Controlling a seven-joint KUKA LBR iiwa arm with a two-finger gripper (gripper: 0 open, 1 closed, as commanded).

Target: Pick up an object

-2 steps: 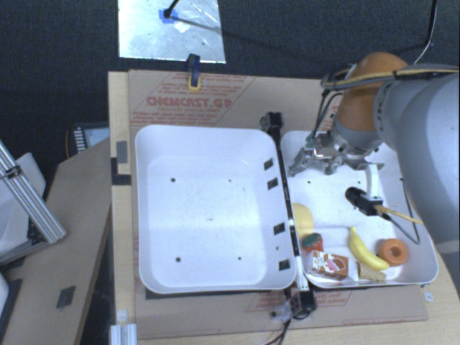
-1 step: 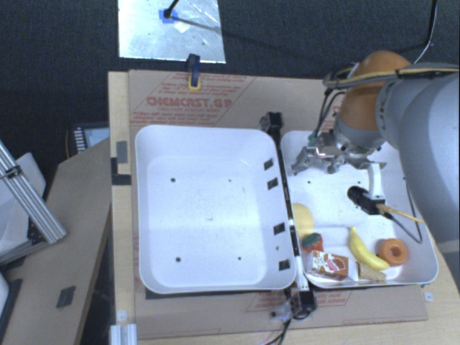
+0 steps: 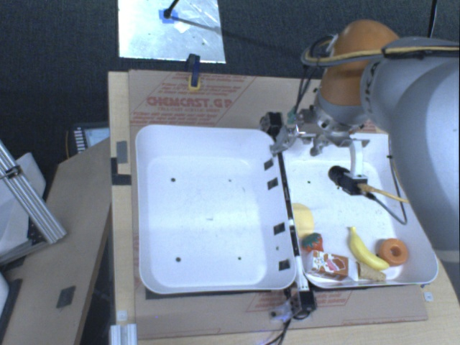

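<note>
White bins (image 3: 208, 214) sit on cardboard (image 3: 194, 99) atop a wooden bench (image 3: 86, 185) — dark carpet (image 3: 57, 42) behind — fingers (image 3: 317, 146) spread, holding nothing.

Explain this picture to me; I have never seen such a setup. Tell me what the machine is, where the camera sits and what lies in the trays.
The big grey shape with the orange band is a robot arm reaching in from the right. At its end is its hand, over the far end of the right bin. One camera, fixed above the bench, looks down at a slant on that bin and the left bin beside it. At the right bin's near end lie a banana, an orange ring, a yellow round thing, a small red thing and a red-and-white packet. I cannot tell whether the hand grips anything; these things all lie apart from it.
</note>
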